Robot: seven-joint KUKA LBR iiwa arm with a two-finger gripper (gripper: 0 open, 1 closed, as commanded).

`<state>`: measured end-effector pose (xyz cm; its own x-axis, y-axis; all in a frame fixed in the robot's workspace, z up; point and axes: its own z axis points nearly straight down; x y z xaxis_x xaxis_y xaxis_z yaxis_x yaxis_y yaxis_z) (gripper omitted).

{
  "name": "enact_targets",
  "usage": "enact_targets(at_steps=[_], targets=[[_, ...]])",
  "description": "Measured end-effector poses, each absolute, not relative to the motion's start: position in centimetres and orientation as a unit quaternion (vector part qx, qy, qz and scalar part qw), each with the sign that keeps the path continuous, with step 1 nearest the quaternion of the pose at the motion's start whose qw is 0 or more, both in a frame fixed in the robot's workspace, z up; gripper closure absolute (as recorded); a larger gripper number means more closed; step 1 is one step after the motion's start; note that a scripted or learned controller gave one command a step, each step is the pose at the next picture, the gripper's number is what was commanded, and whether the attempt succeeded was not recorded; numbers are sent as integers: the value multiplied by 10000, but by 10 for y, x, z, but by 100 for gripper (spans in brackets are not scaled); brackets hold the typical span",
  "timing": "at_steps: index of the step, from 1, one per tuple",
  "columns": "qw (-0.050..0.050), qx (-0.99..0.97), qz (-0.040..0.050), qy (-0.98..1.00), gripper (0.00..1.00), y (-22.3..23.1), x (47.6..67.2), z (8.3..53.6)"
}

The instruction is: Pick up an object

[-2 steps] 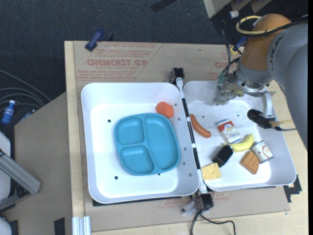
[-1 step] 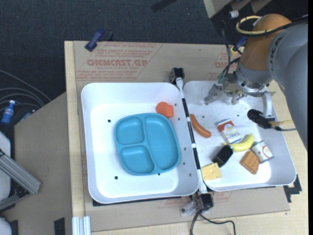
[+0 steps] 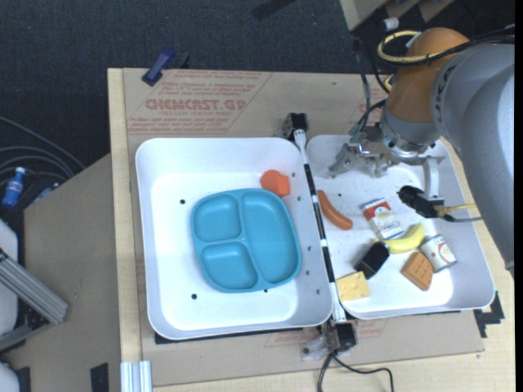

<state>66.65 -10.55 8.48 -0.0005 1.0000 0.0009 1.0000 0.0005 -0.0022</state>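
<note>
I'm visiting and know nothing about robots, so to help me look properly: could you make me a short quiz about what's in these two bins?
1. True or false: the blue tray lies in the right bin.
2. Which lies nearest the bar between the bins?
A. hot dog
B. banana
C. cracker
3. Fill in: beside the tray, at its upper right corner, sits an ______ block.

Key
1. False; it lies in the left bin.
2. A.
3. Orange.
</note>
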Motion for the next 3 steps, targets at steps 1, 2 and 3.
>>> enact_targets(at_steps=[1,2,3], targets=[[6,-7076,6,-7066,0,-172,578,84],[0,-7076,-3,-7066,100,-171,579,94],[-1,-7068,-2,-7074,100,-136,545,200]])
